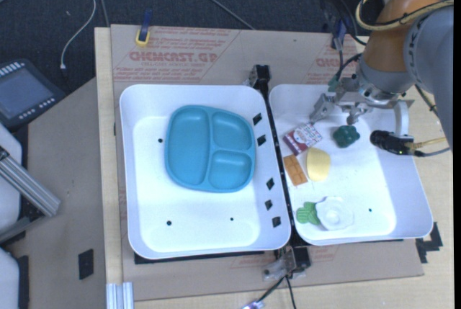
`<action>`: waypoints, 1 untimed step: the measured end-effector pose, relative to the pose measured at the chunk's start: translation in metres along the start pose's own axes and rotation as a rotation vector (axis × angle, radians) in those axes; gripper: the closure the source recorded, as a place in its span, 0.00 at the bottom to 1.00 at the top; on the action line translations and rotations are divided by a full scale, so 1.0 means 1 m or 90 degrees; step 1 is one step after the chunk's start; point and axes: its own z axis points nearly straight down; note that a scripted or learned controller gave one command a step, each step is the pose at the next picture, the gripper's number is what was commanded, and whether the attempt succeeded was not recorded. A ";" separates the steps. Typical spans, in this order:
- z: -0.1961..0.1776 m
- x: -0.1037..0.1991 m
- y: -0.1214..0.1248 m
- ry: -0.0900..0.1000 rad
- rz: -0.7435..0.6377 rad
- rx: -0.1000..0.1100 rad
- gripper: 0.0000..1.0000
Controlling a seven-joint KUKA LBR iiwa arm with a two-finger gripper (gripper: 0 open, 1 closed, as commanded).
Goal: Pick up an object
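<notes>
Gripper (338,110) above upright green object (347,135)

a single fixed camera sits high above the bench (180,41) and looks down at a slant, so the far edge of the board lies toward the top of the frame and the near edge toward the bottom. it stands far enough off to take in both white bins whole, the left bin (137,178) in the centre-left of the frame and the right bin (392,192) in the centre-right, with dark floor and cables across the top. the arm (403,27) enters from the upper right corner.
</notes>
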 end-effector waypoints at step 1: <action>-0.015 0.000 0.002 0.000 0.000 -0.005 1.00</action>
